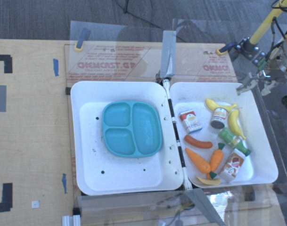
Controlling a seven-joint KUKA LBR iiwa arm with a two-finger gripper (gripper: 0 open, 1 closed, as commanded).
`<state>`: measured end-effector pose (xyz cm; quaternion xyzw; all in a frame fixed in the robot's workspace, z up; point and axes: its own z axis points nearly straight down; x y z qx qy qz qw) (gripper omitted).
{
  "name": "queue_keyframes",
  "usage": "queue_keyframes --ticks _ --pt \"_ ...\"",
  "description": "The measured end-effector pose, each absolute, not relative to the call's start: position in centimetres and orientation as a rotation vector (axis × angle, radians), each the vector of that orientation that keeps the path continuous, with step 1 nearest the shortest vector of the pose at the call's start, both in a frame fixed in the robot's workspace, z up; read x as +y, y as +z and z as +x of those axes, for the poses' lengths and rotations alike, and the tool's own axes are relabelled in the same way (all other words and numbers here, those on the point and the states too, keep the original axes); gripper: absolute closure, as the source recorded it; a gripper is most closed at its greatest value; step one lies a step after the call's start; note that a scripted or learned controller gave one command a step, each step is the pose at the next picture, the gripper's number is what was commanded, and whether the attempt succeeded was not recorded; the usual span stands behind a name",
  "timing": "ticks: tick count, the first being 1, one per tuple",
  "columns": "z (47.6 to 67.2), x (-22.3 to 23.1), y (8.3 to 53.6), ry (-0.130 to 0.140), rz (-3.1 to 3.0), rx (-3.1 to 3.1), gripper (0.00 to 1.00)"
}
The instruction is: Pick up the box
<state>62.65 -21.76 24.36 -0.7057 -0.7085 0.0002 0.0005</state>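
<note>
My pincer (pixel 254 82), apart or together I cannot tell, hangs over the right bin's (pixel 266 160) far corner, and the small red-and-white box (pixel 190 121) lies tilted beside the sausage (pixel 198 141), so I risk nudging it or grabbing the wrong thing.

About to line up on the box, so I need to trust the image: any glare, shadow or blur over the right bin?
Camera view: the box is evenly lit and sharp enough to place, its label too small to read; glare sits on the clear sheet below the right bin; shadows are soft; no motion blur.
</note>
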Motion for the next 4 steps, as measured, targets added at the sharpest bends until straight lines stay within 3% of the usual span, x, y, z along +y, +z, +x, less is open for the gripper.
queue_keyframes --ticks 1,2,3,4 --pt "60.3 -14.1 10.4 0.003 -2.495 -1.903 0.00" --pt "66.7 -13.1 8.6 0.005 -2.592 -1.776 0.00" --pt "60.8 -9.2 8.8 -0.006 -2.573 -1.809 0.00" --pt "60.9 -9.5 9.8 -0.008 -2.580 -1.805 1.00"
